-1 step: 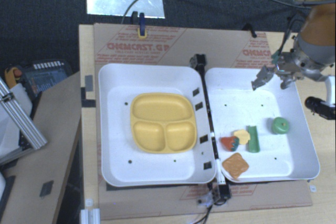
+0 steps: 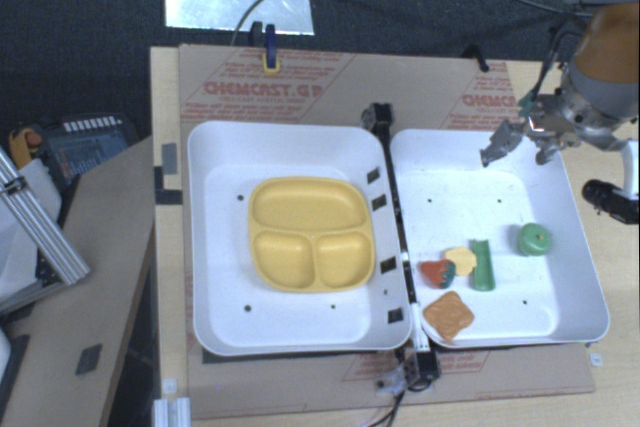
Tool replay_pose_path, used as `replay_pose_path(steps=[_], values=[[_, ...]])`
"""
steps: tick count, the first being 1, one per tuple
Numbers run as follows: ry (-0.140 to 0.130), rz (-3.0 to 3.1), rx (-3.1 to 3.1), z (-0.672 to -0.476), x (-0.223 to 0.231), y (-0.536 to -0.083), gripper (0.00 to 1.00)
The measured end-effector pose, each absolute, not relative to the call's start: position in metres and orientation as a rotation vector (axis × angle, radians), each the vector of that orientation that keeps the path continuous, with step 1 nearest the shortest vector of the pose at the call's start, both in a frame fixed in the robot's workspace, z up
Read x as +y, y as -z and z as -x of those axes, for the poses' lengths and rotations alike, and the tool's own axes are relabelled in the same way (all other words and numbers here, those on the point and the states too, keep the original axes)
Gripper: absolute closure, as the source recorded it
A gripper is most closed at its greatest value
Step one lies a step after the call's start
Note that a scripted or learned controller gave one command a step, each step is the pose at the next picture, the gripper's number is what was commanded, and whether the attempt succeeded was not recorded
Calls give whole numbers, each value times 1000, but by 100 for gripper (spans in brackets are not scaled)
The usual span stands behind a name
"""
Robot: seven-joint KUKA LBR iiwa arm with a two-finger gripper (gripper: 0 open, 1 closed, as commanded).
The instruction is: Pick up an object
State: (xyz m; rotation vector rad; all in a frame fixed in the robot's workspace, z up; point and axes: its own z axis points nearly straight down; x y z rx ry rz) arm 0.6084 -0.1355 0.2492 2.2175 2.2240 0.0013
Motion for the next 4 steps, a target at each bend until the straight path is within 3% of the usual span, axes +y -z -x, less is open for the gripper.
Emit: replay_pose_path(steps=[3, 4], values=[[-1, -2220, 2222, -607, -129, -83, 0], [-3, -2217, 2220, -608, -129, -95, 100]])
